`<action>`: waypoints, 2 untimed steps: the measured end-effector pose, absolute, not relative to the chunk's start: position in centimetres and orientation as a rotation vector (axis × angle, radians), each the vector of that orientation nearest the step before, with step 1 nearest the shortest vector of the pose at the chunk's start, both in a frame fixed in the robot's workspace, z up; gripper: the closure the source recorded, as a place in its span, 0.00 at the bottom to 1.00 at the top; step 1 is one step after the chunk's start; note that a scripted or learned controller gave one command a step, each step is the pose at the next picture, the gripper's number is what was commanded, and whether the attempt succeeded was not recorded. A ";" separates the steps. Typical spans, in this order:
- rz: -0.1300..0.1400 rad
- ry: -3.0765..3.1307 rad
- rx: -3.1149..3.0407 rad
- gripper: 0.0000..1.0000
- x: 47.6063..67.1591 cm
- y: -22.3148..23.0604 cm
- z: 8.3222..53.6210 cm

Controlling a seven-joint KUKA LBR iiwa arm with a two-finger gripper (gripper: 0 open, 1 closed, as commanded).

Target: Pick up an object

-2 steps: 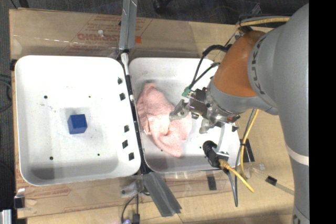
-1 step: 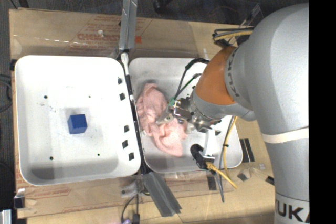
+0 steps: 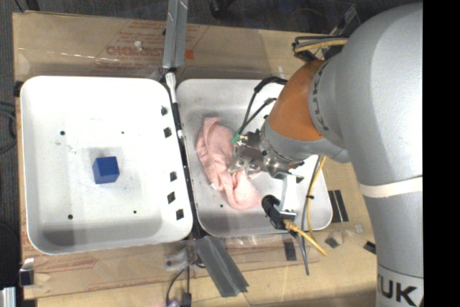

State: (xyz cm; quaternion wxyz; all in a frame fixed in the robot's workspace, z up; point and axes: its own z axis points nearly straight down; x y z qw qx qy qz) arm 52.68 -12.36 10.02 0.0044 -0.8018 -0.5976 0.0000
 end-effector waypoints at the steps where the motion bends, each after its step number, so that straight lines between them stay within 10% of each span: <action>1: 0.009 -1.875 -2.513 1.00 54.8 -8.7 19.7; 2: 0.014 -1.635 -2.675 1.00 56.9 -8.4 18.7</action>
